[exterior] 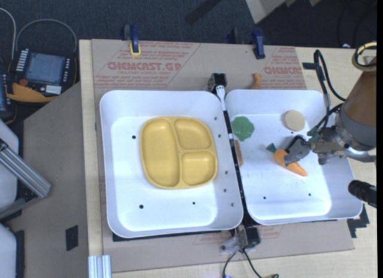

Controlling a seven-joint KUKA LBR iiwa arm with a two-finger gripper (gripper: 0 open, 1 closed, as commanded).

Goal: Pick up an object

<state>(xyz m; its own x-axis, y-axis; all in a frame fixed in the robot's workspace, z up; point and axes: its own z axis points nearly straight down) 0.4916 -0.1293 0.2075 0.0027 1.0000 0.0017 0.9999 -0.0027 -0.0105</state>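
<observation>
Look at the right bin (257, 202): smooth white plastic, shallow, with rounded corners. In it you have an orange toy carrot (291, 163) with a dark green stub at its left end, lying tilted down to the right. The gripper (297, 149) is right at it, its dark fingers touching or just above the carrot's upper side; you cannot tell from this angle whether they are spread or closed, nor whether the carrot sits between them. Up and to the left of it lies a green, ruffled leafy piece (243, 128), flat on the bin floor near the left wall. A pale tan round disc (294, 120) rests near the far wall, just above the gripper.

In the left bin (119, 211) you see a matte yellow tray (178, 151), rounded and moulded into three compartments, one large at the left and two smaller at the right.

Both bins sit on a brown cardboard-covered table (96, 73) printed with red lettering.
</observation>
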